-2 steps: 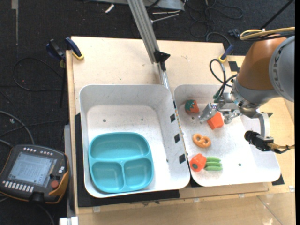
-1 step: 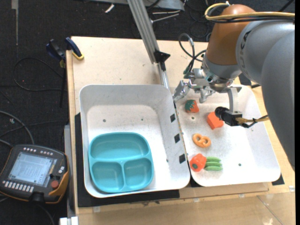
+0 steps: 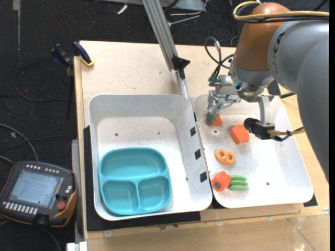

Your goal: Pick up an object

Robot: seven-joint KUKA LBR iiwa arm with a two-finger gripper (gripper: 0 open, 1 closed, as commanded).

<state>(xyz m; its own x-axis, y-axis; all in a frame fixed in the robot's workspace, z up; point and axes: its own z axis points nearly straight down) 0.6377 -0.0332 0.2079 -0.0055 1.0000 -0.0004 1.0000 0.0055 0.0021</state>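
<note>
Toy piece (image 3: 214, 120): small, orange and green, probably light, stiff plastic, by right bin's (image 3: 293, 184) left wall.
Hand (image 3: 213, 114): fingers straddling it, apart or clamped unclear.
Hold: across its narrow sides.

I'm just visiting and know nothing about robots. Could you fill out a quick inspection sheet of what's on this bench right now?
Surface: wooden bench bearing left bin and right bin, side by side.
Job's things: in the right bin, orange block, pretzel toy, carrot toy, small orange-green piece.
Clutter: blue divided tray in the left bin; blue-yellow clamp on the bench corner.
Hand: hand low over the small piece; grip unclear.
Cables: loops by the wrist; more on the dark floor.
Surroundings: control pendant at lower left; metal post.
</note>
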